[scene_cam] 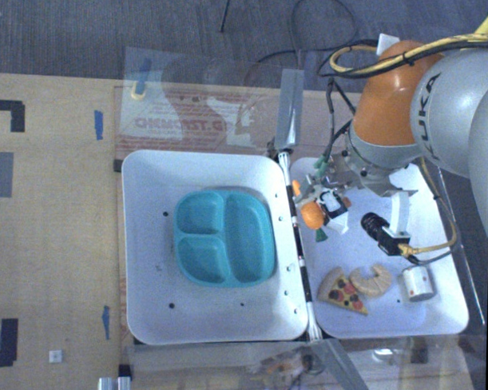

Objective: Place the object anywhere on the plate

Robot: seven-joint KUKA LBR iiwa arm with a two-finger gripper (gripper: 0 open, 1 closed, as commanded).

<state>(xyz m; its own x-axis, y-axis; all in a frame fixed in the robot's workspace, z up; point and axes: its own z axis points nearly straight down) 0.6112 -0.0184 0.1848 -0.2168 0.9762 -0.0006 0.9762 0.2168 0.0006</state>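
Gripper (322,202) low in right bin (440,313), near its left wall; whether shut or open, cannot tell. Orange carrot-like toy (312,216) right at gripper, grasp unconfirmed. Blue plate (224,237), 3 compartments, waits in left bin (148,187). Wall between bins blocks direct slide: lift needed. Pizza slice (344,290), croissant (374,280) lie nearby.

A pizza slice (342,292) and croissant (374,279) lie touching, bin's near end.

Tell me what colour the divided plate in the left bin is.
Teal blue; the three-compartment plastic plate shows clearly in the camera view.
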